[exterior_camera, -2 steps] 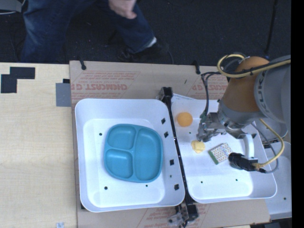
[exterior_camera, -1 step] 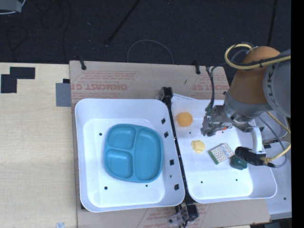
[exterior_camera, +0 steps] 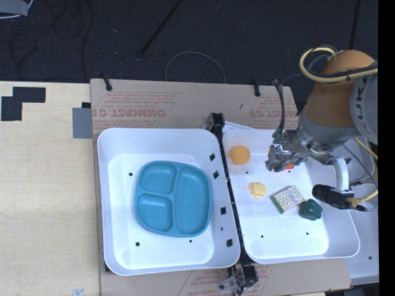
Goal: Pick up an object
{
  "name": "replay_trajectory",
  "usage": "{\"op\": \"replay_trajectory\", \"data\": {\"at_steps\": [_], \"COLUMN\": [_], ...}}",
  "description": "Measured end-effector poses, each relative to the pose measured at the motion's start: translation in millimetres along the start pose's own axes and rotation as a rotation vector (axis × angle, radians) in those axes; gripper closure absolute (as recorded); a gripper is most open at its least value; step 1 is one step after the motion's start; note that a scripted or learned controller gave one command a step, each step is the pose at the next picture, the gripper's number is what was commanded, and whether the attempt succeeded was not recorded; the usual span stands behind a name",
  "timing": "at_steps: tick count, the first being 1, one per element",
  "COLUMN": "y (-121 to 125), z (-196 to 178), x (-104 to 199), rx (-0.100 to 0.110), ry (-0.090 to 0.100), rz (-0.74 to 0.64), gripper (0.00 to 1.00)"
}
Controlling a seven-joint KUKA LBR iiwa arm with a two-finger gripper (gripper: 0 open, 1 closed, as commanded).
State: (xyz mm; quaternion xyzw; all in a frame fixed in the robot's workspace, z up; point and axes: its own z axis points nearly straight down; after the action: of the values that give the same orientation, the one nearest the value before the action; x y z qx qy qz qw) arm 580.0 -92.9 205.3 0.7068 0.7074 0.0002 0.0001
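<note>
Hovering over the right bin, the claw looks small and blurred — its spread cannot be told.

Blue divided plate smooth glossy plastic; white bins smooth plastic; bench pale matt wood grain.

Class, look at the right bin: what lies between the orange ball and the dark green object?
In the camera view, the yellow piece and the patterned card lie between the orange ball and the dark green object.
</note>
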Motion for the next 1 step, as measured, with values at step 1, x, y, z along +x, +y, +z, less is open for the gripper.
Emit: {"op": "replay_trajectory", "data": {"at_steps": [1], "y": [-18.7], "z": [4.7], "x": [55.3], "rx": [0.006], "ry": [0.003], "rz": [-0.002], "gripper": [1.00]}}
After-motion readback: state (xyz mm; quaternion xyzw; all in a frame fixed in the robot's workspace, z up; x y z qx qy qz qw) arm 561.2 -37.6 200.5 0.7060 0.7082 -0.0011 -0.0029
